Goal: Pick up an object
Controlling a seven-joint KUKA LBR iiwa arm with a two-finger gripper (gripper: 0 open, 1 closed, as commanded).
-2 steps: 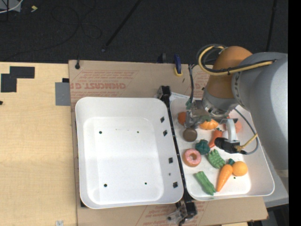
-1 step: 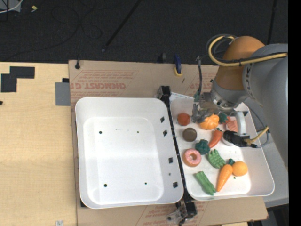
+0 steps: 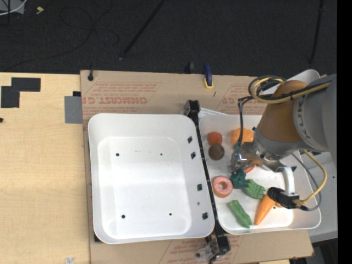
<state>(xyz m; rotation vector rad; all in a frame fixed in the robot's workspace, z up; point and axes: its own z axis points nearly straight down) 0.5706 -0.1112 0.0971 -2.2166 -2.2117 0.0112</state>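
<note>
the arm comes in from the right of the frame so its gripper [image 3: 240, 164] hangs low over the right bin [image 3: 308, 220], just above a dark green toy [image 3: 248, 185]. i cannot tell the pincer's state. the pink donut [image 3: 223, 186], carrot [image 3: 264, 209] and brown ball [image 3: 216, 152] lie close around, all within reach.

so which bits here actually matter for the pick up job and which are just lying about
Matter for the job:
gripper
right bin
pink ring
carrot
green pod
dark green toy
brown ball
orange ball

Just lying about:
left bin
cardboard sheet
blue clip
floor cables
</note>
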